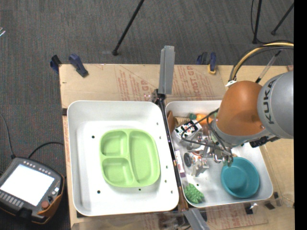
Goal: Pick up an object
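Here the clutter (192,128) lies in the right bin (265,169), near its left wall, with a teal bowl (240,177) beside. My gripper (207,158) hangs over it. A green tray (129,157) fills the left bin (79,128).

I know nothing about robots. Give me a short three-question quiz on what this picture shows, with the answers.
1. True or false: the light green divided plastic plate lies in the left white bin.
2. Which bin holds the round teal bowl? A) left B) right
3. Fill in: the gripper is above the ___ white bin.

Key: 1 true. 2 B. 3 right; the grey arm reaches over it, near a small green bumpy object in its front corner.
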Available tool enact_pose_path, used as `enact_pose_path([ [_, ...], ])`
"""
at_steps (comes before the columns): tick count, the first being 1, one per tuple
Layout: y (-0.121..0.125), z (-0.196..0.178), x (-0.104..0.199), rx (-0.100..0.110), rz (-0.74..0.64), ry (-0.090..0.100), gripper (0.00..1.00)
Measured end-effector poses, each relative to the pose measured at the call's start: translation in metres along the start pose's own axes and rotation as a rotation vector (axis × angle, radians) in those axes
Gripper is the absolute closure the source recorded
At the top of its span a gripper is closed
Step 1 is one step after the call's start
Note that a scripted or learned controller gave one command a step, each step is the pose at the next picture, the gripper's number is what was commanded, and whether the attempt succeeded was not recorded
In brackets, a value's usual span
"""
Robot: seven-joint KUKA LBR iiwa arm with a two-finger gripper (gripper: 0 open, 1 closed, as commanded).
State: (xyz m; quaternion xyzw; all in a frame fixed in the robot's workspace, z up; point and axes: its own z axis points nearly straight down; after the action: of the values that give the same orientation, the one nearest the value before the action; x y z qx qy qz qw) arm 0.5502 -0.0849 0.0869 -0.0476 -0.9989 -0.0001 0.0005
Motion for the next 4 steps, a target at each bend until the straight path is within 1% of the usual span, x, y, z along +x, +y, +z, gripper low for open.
enact_pose_path([
  [1,-0.008,0.000,0.036,-0.001,0.115,0.001,0.00],
  [2,-0.021,0.002,-0.049,0.002,0.182,0.007,0.00],
  [3,-0.018,-0.010,-0.051,-0.002,0.178,0.000,1.00],
  [4,-0.065,0.000,0.032,-0.002,-0.120,-0.001,1.00],
])
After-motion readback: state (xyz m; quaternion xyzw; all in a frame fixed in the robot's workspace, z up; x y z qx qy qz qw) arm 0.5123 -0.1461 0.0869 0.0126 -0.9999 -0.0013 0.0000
